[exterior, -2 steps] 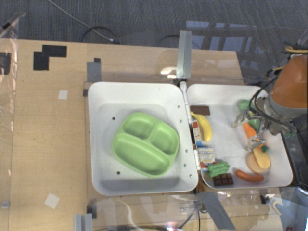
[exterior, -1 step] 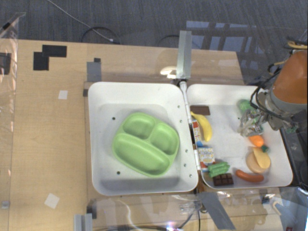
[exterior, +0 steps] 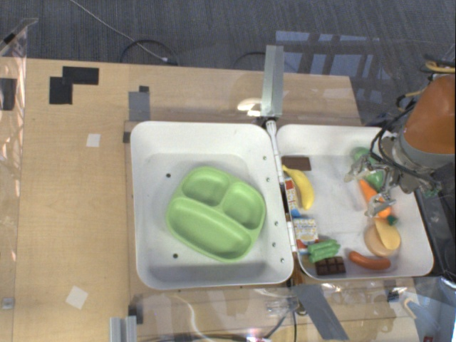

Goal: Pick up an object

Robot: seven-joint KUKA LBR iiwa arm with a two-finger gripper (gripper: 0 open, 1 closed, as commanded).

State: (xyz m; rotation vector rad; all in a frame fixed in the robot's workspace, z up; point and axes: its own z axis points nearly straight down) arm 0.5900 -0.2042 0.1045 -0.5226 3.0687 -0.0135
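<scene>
The right bin (exterior: 335, 191) holds several toy foods. Among them are a yellow banana (exterior: 303, 186), a red sausage (exterior: 369, 261), a dark chocolate bar (exterior: 330, 266), a green piece (exterior: 324, 249) and a tan rounded piece (exterior: 383, 239). My gripper (exterior: 372, 184) hangs low over the bin's right side, under the orange wrist band (exterior: 433, 116). It is right at an orange carrot (exterior: 370, 190), which shows partly behind the metal parts. I cannot make out whether the carrot is held or lying in the bin.
The left bin (exterior: 153, 162) carries a green divided plate (exterior: 216, 212). A small printed box (exterior: 305, 228) and a brown block (exterior: 298, 164) lie near the divider between the bins. A metal post (exterior: 273, 80) stands behind the bins.
</scene>
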